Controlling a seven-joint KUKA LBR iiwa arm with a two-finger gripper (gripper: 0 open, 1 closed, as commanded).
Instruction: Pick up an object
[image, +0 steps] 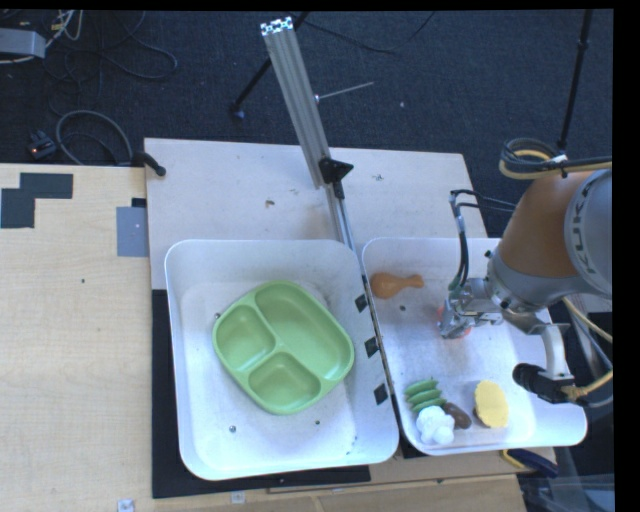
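**Toy food waits in the right bin, gripper low among it**

Toy food lies scattered in the right bin (560, 425), and no single piece is marked out as the one to lift. A brown drumstick (394, 285) lies near the bin's 11 o'clock corner, its thick end toward the divider. Toward 6 o'clock a cluster sits together: a green pea pod (422, 392) with a white lumpy piece (434, 425) just below it and a small dark brown piece (458, 413) touching that. A round yellow piece (490, 403) lies just beside the cluster, at about 5 o'clock.

The gripper (456, 324) hangs low over the middle of this bin, well apart from the drumstick at its 10 o'clock and from the cluster at its 6 o'clock. Whether its fingers are spread or closed cannot be told from this angle, and nothing can be seen between them. The arm (545, 245) reaches in from 3 o'clock, its orange band bulking over the bin's right rim, with cables looping beside it.

The left bin (190, 290) holds a green divided plate (283, 346) with three compartments, lying flat and turned at a slant near the centre. A slim metal rail (300, 100) runs from 12 o'clock down to the seam between the bins. Both bins rest on a pale board on the wooden bench (70, 330).
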